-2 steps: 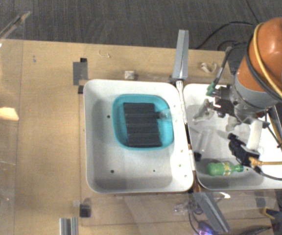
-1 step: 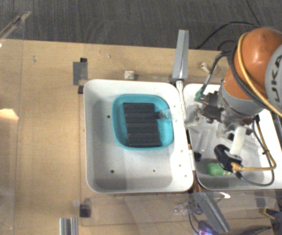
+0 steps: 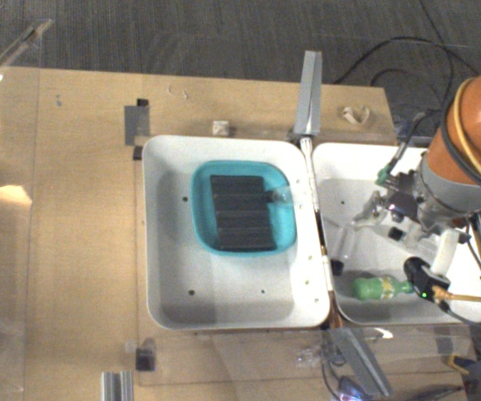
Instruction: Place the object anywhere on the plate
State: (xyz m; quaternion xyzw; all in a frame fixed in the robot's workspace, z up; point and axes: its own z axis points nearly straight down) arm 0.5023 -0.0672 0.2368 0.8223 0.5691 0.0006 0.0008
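The green bottle (image 3: 380,288) lies flat in the right bin (image 3: 345,186), close to the near wall. Its long side runs left to right. The gripper (image 3: 391,217) hangs just on the far side of it. I cannot tell if it has let go or not. The blue plate (image 3: 200,199) sits in the left bin (image 3: 169,266), well apart to the left.
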